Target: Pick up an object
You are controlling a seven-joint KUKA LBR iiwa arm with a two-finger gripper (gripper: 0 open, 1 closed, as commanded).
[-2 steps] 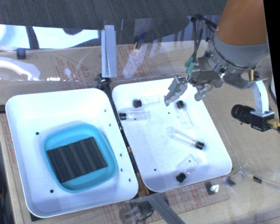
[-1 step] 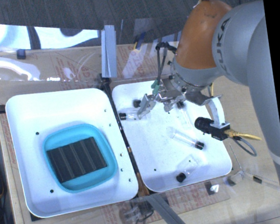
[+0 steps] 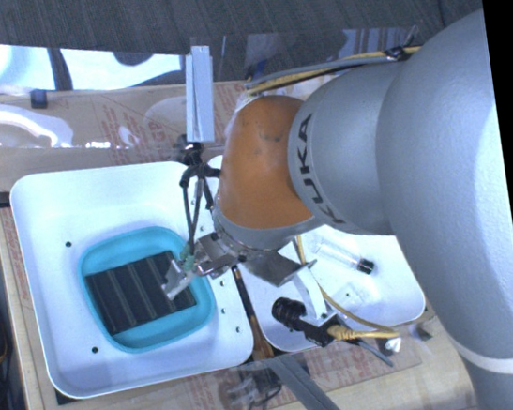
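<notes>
Centrally, the gripper (image 3: 180,278) hangs low over the left bin (image 3: 51,228), at the right-hand edge of a teal dish (image 3: 152,335) that lies in that bin's lower middle. A dark ribbed slab (image 3: 129,293) lies inside the dish, and the gripper's tip sits at the slab's right margin; contact cannot be judged. Whether the gripper is open or closed cannot be told at this angle. A clear tube with a black cap (image 3: 345,260) lies in the right bin (image 3: 401,300), partly under the grey arm (image 3: 391,152).
</notes>
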